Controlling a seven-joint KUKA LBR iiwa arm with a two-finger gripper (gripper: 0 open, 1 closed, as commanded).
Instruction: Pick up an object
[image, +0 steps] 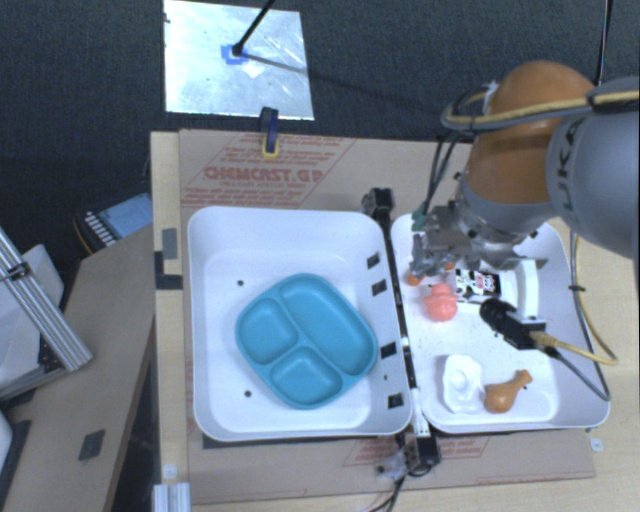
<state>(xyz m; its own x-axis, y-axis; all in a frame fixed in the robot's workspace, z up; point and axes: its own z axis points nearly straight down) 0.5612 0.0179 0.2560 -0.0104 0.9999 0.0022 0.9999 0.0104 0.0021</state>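
Gripper (432, 262) above pink toy (441, 302)

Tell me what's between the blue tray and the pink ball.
The black divider where the two bins meet, seen in the camera view; blue tray left, pink ball right.

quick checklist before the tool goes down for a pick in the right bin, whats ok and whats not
1. Tool is over the right bin: ok.
2. Something between the tool's fingers: cannot tell, the wrist hides them from this slant.
3. Nearest target, the pink ball, sits just below the tool in the view, free of the bin wall: ok.
4. Clutter near the target: not ok, a black and white printed object lies right beside the ball.
5. Other candidates, the white piece and the brown drumstick-shaped toy, touch or nearly touch each other: not ok for a clean single pick.
6. Left bin holds the blue divided tray, away from the arm: ok.
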